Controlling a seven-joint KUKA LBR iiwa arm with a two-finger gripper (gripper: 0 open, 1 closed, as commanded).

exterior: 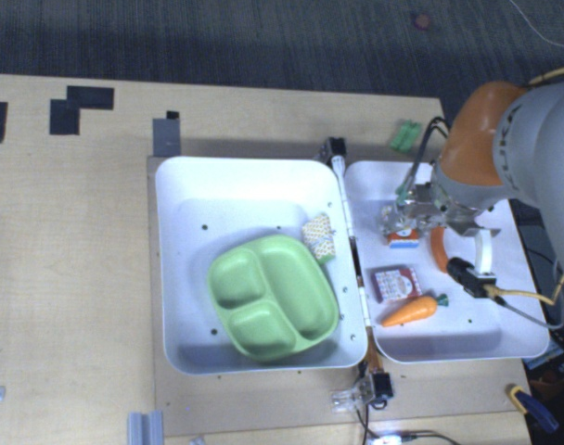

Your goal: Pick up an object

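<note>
The gripper [403,219] is hovering low in the right bin [519,341], directly over a small box [403,240]. Whether it is gripping anything, I cannot tell. The carrot [410,311] is lying beyond the box, long axis crosswise.

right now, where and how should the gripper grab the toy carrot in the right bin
Grip the carrot across its thick orange middle, coming straight down from above. It lies flat, running roughly left-right with the green top at the right, apart from the small packet beside it, so fingers should fit on both long sides.

green tray [273,295] | orange carrot [411,311] | white bins [175,248] | patterned cloth [320,235]
</note>
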